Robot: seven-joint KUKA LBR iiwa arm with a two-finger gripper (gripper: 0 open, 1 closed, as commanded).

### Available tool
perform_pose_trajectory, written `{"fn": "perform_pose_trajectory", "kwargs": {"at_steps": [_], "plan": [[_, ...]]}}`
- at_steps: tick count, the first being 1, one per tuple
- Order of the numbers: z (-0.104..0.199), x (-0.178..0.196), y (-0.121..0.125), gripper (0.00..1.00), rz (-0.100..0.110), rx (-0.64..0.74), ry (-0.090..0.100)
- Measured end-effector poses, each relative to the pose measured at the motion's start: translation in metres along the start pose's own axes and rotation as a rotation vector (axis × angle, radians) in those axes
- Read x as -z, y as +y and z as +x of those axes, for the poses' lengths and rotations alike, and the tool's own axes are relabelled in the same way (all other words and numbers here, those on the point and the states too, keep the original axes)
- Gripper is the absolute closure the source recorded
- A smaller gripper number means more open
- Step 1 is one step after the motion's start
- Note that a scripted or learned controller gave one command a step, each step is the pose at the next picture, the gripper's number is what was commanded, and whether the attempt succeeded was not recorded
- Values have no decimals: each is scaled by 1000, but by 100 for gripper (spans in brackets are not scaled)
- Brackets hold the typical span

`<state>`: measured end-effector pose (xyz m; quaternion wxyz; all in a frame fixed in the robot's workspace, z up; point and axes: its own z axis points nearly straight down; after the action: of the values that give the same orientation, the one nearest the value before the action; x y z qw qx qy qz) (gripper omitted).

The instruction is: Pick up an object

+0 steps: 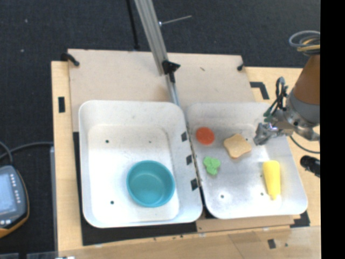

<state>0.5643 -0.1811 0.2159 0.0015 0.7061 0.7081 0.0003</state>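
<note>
Two shallow white plastic bins (135,112), matt and scuffed; smooth glossy teal plastic bowl (151,183); pale wooden counter (118,74); ribbed metal pole (151,26).

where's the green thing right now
The green thing lies in the right bin, near its left wall, just below the orange-red round piece and left of the tan bread-like piece.

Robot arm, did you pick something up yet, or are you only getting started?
Nothing looks picked up yet. The gripper sits low over the right bin, just beside the tan bread-like piece, so it seems to be reaching for that. The orange round piece, green piece and yellow corn lie in that bin, and the blue bowl sits in the left bin. Grabbing and lifting are left.
</note>
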Motion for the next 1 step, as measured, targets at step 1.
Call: {"fn": "perform_pose_trajectory", "kwargs": {"at_steps": [1], "plan": [[-1,54,2,100,-5,1,-1]]}}
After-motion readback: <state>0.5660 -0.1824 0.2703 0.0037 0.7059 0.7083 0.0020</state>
